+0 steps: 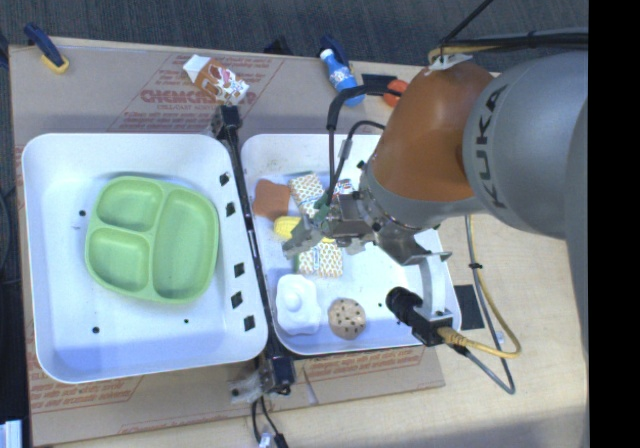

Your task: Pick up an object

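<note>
My gripper [318, 228] hangs low over the middle of the right bin [400, 334], under the grey arm with its orange band. Right below it lies a small packet with a coloured pattern [322, 258], and a yellow object [286, 227] sits just to its left. A brown block [271, 198] and another patterned packet [306, 186] lie toward the bin's far side. A white bottle [297, 304] and a round speckled brown piece [346, 317] rest near the front wall. The arm hides the right part of this bin.
The left bin [50, 266] holds a green divided plate [153, 236]. On the cardboard behind the bins lie a small wrapped snack [216, 81] and blue clamps [340, 71]. A black strip with clips [240, 226] runs between the bins.
</note>
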You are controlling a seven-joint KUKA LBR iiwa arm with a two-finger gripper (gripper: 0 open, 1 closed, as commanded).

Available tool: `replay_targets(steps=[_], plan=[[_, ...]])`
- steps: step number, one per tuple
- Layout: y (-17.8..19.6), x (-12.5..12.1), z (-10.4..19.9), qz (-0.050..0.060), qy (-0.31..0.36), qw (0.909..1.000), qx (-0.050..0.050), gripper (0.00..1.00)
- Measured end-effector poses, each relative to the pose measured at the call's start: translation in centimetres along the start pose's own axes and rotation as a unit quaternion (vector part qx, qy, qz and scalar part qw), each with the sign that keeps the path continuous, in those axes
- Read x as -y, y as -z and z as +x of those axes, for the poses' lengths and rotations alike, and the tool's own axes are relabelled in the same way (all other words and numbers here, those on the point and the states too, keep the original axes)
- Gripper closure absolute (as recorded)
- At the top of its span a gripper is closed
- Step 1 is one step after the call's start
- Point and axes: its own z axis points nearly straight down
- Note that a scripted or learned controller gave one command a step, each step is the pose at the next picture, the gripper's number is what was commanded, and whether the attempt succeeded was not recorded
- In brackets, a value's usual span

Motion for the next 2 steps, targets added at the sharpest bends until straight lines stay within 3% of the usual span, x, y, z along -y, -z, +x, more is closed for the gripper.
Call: replay_targets(steps=[1,2], plan=[[4.3,0.5,3.2,-0.002,0.000,1.0000,-0.001,0.00],[-1.5,0.6,7.1,0.000,0.001,1.0000,0.000,0.00]])
